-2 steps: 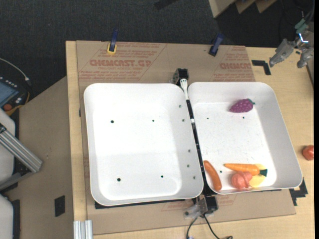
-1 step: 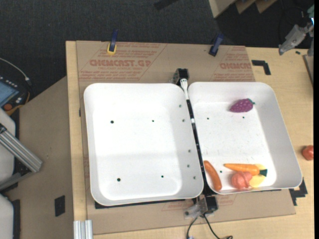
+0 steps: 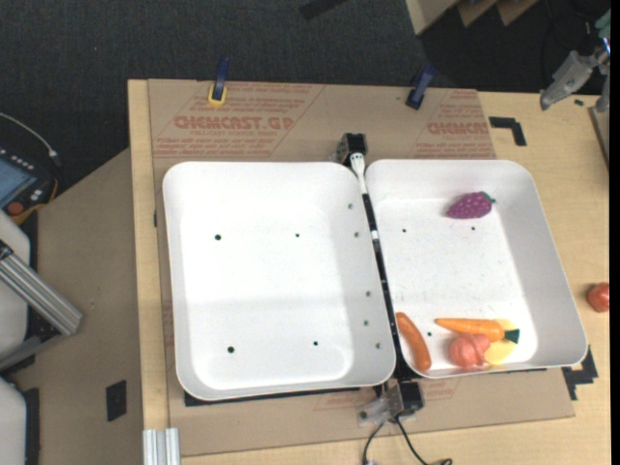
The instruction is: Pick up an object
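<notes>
Claw (image 3: 573, 74) sits at the upper right edge as a small grey shape, above the bench and well clear of both bins; whether it is open or closed cannot be told, and nothing is seen in its hold. Every candidate object lies in the right bin (image 3: 528, 260): a purple grape bunch (image 3: 470, 204) near the far wall, and at the near wall an orange sausage (image 3: 414, 342), a carrot (image 3: 473, 326), a pink piece (image 3: 467, 352) and a yellow piece (image 3: 499, 354) clustered together. Beside it lies the left bin (image 3: 262, 289).
</notes>
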`<state>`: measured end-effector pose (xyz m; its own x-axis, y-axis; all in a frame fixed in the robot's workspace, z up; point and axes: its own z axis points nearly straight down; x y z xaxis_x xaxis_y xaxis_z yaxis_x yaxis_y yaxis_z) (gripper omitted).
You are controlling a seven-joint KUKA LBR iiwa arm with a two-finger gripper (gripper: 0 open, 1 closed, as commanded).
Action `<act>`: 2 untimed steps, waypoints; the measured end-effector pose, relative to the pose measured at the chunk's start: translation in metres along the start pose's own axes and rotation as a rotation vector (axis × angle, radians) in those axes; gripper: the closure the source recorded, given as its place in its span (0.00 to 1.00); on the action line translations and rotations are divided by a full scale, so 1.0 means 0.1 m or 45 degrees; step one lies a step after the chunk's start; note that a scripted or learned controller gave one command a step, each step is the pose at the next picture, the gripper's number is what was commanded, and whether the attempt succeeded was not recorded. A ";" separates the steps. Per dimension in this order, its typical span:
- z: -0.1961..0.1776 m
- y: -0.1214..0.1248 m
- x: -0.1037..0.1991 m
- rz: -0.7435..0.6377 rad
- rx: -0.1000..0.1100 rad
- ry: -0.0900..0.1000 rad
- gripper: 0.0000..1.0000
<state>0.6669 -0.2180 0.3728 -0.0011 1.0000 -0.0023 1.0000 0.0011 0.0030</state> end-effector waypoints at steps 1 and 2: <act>-0.78 0.00 -0.06 -0.001 -0.011 -0.003 0.00; -1.65 0.00 0.17 -0.002 -0.015 -0.004 0.00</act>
<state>0.6667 -0.2007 0.5381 -0.0030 1.0000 -0.0054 0.9999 0.0030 0.0145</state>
